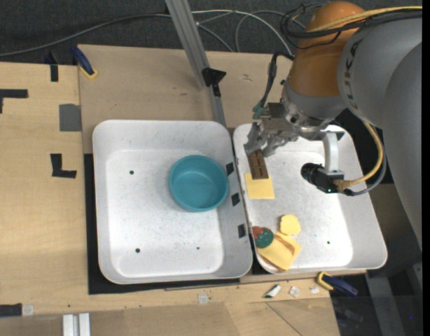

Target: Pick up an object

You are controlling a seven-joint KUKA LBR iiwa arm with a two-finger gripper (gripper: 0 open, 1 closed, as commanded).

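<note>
Nearest the camera, yellow pieces (283, 247) and a small red-and-green bit (262, 238) lie at the right bin's (355, 208) front edge; behind them a thin yellow square (260, 187) with a brown strip (256, 164) on its far edge lies flat by the left wall; it looks light, stiff and hard to pinch except by an edge; just above it hangs the hand (265, 143), its opening impossible to judge; a blue bowl (197, 182) sits in the left bin (117, 187).
</note>
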